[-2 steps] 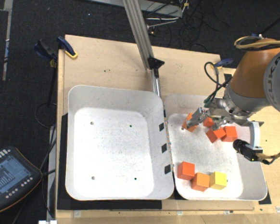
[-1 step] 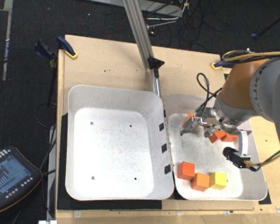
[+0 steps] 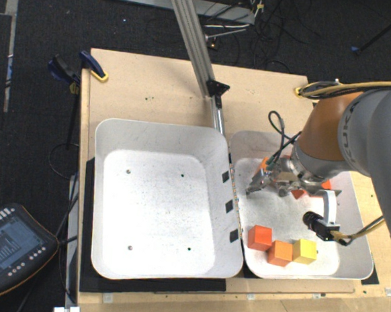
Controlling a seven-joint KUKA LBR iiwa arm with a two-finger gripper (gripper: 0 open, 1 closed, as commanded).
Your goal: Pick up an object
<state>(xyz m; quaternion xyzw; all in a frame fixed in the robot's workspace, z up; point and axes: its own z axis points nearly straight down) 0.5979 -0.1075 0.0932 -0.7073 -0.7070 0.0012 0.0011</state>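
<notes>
the gripper (image 3: 264, 183) sits low inside the right bin (image 3: 355, 265), near that bin's upper left part, at the end of the grey arm (image 3: 372, 132) with its orange band (image 3: 326, 125). whether it is spread or closed cannot be told from here, since the wrist body hides most of it; a thin grey tip points left toward the wall shared with the left bin (image 3: 116, 139). nothing can be seen held by it.

three small blocks lie in a row near the front of the right bin, well apart from the gripper: a red-orange cube (image 3: 260, 237) on the left, an orange cube (image 3: 281, 252) just beside it in the middle, and a yellow cube (image 3: 306, 250) touching or nearly touching on the right. a bit of another red thing (image 3: 299, 193) peeks out under the wrist, too hidden to identify. a black cable (image 3: 278, 128) loops above the wrist.
</notes>
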